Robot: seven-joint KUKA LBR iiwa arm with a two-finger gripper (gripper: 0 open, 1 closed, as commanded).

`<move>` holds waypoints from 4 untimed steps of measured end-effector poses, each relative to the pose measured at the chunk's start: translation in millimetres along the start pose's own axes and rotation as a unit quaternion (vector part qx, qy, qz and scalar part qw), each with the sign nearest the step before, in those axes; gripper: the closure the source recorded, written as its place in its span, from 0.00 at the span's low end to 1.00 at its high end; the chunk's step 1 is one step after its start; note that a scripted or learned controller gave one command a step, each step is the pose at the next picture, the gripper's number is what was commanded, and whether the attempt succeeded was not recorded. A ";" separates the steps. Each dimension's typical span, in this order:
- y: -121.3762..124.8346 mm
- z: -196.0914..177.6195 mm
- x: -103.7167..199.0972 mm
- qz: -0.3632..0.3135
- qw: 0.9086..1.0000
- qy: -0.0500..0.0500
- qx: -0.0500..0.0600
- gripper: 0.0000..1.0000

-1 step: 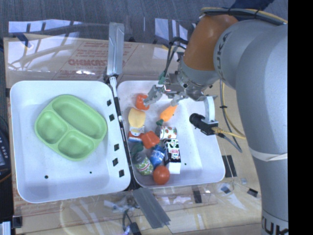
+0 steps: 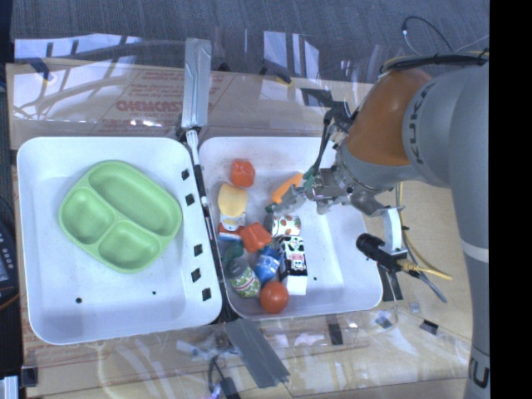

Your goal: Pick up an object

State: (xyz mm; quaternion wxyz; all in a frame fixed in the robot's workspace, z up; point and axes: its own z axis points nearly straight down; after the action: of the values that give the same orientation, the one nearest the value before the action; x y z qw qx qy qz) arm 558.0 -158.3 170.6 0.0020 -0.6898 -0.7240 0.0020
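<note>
Bench: two shallow white bins side by side, right white bin (image 2: 349, 277) full of small toys.
Gripper (image 2: 306, 183): low over right bin; jaw opening impossible to tell.
Nearest thing: small orange carrot-shaped toy (image 2: 287, 188), just left of gripper, long axis slanted up-right.

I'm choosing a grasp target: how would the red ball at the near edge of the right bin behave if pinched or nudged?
The red ball looks round and smooth, so it would probably roll if nudged and might slip from a pinch. It lies against the bin wall and neighbouring toys, which may limit rolling.

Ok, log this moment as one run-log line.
arm: over right bin | gripper: beside orange carrot-shaped toy, grasp not visible | left bin: green divided plate | pick: unconfirmed
</note>
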 end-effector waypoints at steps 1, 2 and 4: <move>-3.0 77.3 -1.7 -0.039 0.999 0.000 -0.003 0.00; -3.2 68.1 -1.2 -0.042 0.999 0.000 -0.002 1.00; 31.4 65.5 3.8 -0.190 0.982 -0.001 -0.003 0.00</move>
State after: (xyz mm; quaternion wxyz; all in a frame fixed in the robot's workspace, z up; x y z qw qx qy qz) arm 588.8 -153.0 104.9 -0.0009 -0.5395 -0.8420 0.0000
